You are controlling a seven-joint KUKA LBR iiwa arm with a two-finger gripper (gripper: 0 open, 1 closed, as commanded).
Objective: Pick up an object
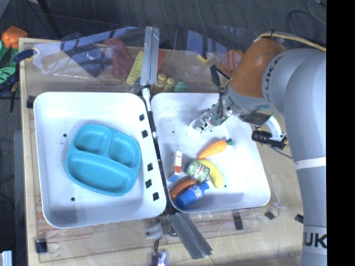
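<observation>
Down at the near edge of the right bin (252,195) a small heap of toy food is bunched together: a blue bottle (192,195) lies on its side at the very front, with a brown-orange sausage-like piece (182,185) resting against its upper side. Just behind those sit a yellow banana (214,174) and a green, patterned can-shaped item (198,170), touching one another. To their left a slim white and red packet (177,162) stands close to the wall between the two bins. A little farther back an orange carrot (213,148) with a green tip lies tilted, near the heap but apart from the gripper. None of these pieces is lifted; all rest on the bin floor.

Over in the left bin (50,110) a blue divided plate (104,158) with three compartments lies flat near the middle.

Farther back in the right bin, the gripper (209,121) hangs low over the white floor, pointing toward the left. Its fingers are too small and cluttered to make out, so I cannot tell whether they are apart or together, and nothing can be seen between them. The grey arm (302,101) with its orange band (252,65) reaches in from the right.

Beyond the bins, some coloured odds and ends (163,82) lie blurred under a clear sheet.
</observation>
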